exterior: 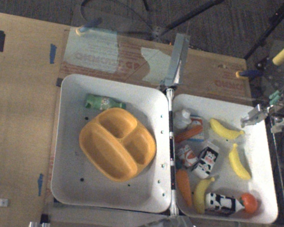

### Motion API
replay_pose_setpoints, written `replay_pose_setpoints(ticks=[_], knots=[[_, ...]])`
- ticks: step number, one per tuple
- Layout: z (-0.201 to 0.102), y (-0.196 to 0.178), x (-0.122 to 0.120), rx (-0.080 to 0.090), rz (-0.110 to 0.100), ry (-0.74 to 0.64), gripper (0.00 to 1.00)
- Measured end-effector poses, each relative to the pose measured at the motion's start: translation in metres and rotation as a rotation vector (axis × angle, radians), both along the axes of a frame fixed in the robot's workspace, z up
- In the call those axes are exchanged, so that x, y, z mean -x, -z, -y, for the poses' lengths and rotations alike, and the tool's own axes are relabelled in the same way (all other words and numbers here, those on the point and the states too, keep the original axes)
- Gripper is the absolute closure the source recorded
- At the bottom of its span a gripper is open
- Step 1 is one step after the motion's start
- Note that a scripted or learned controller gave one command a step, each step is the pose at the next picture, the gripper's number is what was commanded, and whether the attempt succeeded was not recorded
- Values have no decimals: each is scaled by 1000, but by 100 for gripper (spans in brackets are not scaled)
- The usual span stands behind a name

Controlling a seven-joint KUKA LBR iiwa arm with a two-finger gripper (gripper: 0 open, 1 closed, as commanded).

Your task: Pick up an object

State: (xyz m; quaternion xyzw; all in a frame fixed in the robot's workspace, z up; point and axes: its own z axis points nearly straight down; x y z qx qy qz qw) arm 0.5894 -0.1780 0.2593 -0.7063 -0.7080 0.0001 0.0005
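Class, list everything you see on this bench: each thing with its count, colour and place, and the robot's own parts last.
Bins: two, white, side by side.
Divided plate: one, orange, left bin centre.
Green bottle: one, lying behind the plate.
Bananas: three, yellow, right bin.
Carrots: two, orange, right bin's left side.
Cow-print cartons: two, black-and-white, right bin.
Round fruit: one, orange, right bin's near right corner.
Gripper: one, grey, above the right bin's far right corner.
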Motion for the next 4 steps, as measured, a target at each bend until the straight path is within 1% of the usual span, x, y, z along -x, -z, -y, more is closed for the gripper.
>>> replay_pose_setpoints(ticks=[1, 2, 3, 4], knots=[[-10, 115, -2, 0, -1, 62, 0], [-8, 171, -62, 2, 5, 83, 0], [-10, 162, -62, 4, 3, 79, 100], [-30, 61, -68, 2, 5, 17, 100]])
